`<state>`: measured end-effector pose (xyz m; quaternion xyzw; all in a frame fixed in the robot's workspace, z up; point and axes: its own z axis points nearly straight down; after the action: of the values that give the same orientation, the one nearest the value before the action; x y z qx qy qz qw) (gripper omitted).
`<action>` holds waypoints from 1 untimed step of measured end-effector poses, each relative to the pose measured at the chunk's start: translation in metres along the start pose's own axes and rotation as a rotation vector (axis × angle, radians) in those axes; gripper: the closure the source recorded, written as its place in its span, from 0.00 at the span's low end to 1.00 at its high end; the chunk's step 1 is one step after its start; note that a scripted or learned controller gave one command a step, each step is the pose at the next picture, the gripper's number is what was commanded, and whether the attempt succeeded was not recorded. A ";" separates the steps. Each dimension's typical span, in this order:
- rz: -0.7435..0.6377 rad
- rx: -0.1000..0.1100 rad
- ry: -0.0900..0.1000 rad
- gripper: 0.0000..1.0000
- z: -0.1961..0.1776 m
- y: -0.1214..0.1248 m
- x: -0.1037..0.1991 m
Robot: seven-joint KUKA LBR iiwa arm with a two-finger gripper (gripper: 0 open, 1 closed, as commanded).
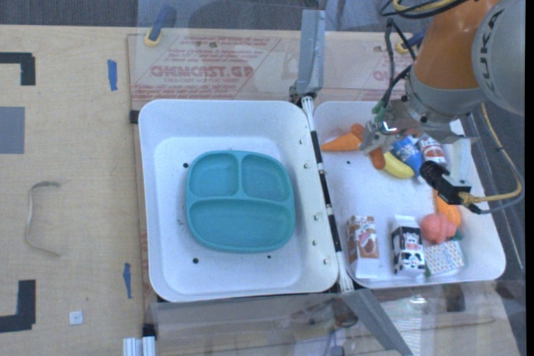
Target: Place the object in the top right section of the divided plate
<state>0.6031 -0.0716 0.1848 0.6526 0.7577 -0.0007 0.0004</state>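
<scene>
A teal divided plate [240, 201] lies in the left bin [158, 137], with two small sections at its far side and one large section at the near side. My gripper [381, 132] is low over the far part of the right bin [488, 258]. It hangs just right of an orange carrot [341, 142] and close above a yellow banana [398, 167] and a blue and red can [415, 150]. Nothing shows as held in it.
Near the front of the right bin lie a brown packet [362, 236], a black and white carton [407, 248], a peach-coloured fruit [434, 227] and a patterned packet [444, 258]. A ridge [321, 188] divides the two bins. A clear sheet stands behind them.
</scene>
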 end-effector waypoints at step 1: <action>0.148 -0.002 0.001 1.00 -0.002 0.013 0.080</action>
<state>0.6038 0.0097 0.1867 0.7070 0.7072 0.0001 0.0007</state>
